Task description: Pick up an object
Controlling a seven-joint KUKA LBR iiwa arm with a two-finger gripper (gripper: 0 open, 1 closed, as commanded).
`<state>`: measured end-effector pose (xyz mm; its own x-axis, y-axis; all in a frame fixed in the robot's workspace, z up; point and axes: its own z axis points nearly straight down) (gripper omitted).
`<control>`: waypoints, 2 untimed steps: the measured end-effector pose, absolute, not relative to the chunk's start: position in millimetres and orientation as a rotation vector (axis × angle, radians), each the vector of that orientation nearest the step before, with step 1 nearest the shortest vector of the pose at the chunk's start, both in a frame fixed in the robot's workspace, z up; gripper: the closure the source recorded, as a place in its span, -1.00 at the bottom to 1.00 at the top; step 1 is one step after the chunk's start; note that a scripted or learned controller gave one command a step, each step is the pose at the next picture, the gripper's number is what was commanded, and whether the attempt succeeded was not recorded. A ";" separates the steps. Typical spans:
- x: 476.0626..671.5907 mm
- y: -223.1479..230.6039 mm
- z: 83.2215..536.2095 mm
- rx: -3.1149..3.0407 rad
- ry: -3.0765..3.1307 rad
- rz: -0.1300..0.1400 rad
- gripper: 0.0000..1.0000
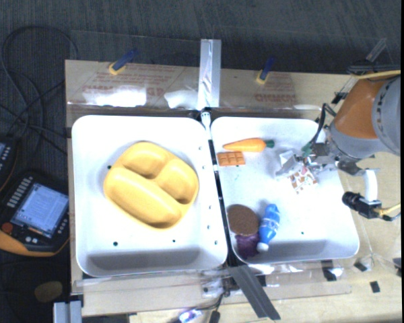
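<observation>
Camera view: arm point(370, 123) comes in from the right, mostly cut off at the frame edge, only the orange band and grey wrist visible. Gripper point(301, 170) sits low over the right bin point(323, 237), upper right area. Can't tell its state, the tip is a blur of metal and small red-white bits, and I can't separate hardware from any object there. Nothing clearly held. Right bin contents: carrot point(244, 145) near the top wall, lying across, green end toward the gripper; small orange waffle block point(230, 158) just below it, against the divider; brown disc point(242, 218) at lower left of the bin, touching a purple thing point(246, 242) that's half hidden under it and under the blue bottle point(269, 225). Bottle lies tilted, white cap toward the front wall. All of these are well apart from the gripper. Left bin point(94, 247) holds one big yellow lumpy shape point(150, 184), centred, hard to say what it is. Pendant point(30, 210) on the floor at left, partly cropped; cables point(27, 113) above it.
</observation>
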<state>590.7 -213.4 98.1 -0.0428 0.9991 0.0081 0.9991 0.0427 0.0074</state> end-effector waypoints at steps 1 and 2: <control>589.4 -215.2 105.5 -2.173 -2.269 -0.008 1.00; 567.2 -152.5 218.3 -2.056 -2.374 0.001 1.00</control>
